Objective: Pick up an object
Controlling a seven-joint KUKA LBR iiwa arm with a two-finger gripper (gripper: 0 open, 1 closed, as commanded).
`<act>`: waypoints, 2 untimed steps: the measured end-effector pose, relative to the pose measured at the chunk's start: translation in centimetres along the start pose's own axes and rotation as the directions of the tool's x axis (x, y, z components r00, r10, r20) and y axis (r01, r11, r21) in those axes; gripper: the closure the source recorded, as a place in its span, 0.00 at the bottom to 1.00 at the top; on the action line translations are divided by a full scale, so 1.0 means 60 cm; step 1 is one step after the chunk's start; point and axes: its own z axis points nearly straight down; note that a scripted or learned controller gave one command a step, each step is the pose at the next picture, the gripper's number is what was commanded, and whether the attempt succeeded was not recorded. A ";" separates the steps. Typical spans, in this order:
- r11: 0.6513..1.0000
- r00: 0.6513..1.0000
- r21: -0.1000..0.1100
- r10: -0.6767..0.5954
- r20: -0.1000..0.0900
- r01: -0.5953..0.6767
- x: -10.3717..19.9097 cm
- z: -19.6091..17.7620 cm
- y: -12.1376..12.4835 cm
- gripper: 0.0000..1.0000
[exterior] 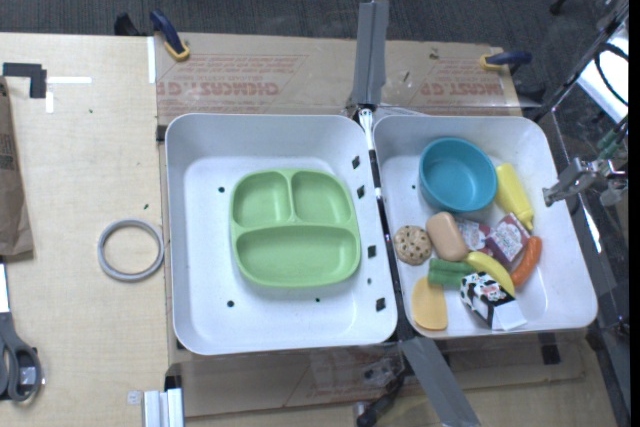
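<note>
**So, quick look at both bins before the pick**

Okay, watching from my remote station. The left bin [196, 215] has one thing in it, a green divided plate [295, 227] with three compartments, lying flat about in the middle.

The right bin [398, 177] is where all the pickable stuff sits. A blue bowl [457, 173] stands upright toward the far side. Just right of it is a yellow corn-looking piece [514, 195] along the right wall. Nearer to me there's a heap: a cookie [411, 243] on the left, touching a tan bun-like piece [446, 235], then a red and white packet [503, 238] and an orange carrot [526, 258] off to the right. Below those lie a green piece [447, 270] and a banana [490, 268], which rests against a black and white carton [485, 298] at the near side. A flat yellow-orange slice [430, 307] lies near the front left corner of that bin.

What I take for the gripper [566, 183] hangs at the right bin's right rim, up off the toys and holding nothing I can see. Honestly can't tell whether it's wide or narrow from this angle.

A grey ring [131, 248] lies on the bench left of the bins.
</note>
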 end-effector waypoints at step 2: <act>0.907 0.907 -0.003 -0.421 0.003 0.421 0.048 -0.156 -0.045 0.00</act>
